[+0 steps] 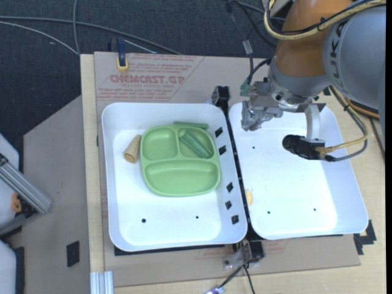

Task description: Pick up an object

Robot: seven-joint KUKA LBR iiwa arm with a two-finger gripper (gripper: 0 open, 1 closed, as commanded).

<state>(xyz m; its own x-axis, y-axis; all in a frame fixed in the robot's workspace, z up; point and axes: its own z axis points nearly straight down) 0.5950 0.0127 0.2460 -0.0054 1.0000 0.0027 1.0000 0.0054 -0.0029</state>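
Arm [361, 48]: smooth grey casing, dark lettering partly visible on its side, with a glossy orange band [309, 20] rounded like a dome above the wrist. Yellow and black cables [278, 14] loop over the orange section. Hand [254, 120]: grey metal, small and blocky, with thin wires and a green-tinted fitting on its mount.

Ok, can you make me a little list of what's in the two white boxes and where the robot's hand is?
left bin: green divided plate, small tan cone beside the plate's left edge
plate's upper right compartment: green piece
right bin: no loose object seen
gripper: above the right bin's upper left corner
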